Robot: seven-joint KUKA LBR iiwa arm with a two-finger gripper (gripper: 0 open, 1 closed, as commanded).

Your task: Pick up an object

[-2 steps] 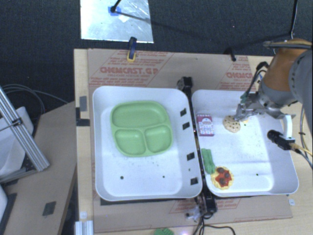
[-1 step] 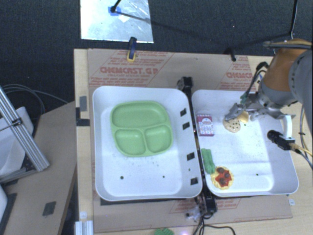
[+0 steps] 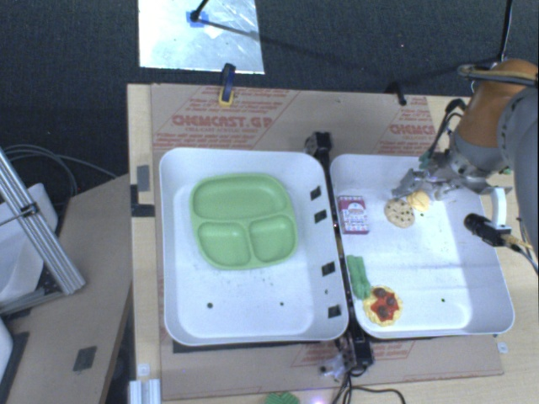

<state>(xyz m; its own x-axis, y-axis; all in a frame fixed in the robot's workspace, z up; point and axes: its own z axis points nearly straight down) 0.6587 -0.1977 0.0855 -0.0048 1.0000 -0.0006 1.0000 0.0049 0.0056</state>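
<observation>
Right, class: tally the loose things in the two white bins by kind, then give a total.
Green tray: 1
Red packet: 1
Cookie: 1
Yellow piece: 1
Green strip: 1
Pizza toy: 1
Total: 6

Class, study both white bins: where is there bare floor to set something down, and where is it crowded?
Left bin: bare floor below the green divided plate, toward the near rim. Right bin: an open patch right of the pizza toy, below the cookie. Crowded: the far right corner, where the gripper hangs over a yellow piece, and the inner wall, lined by the red-and-white packet and green piece.
</observation>
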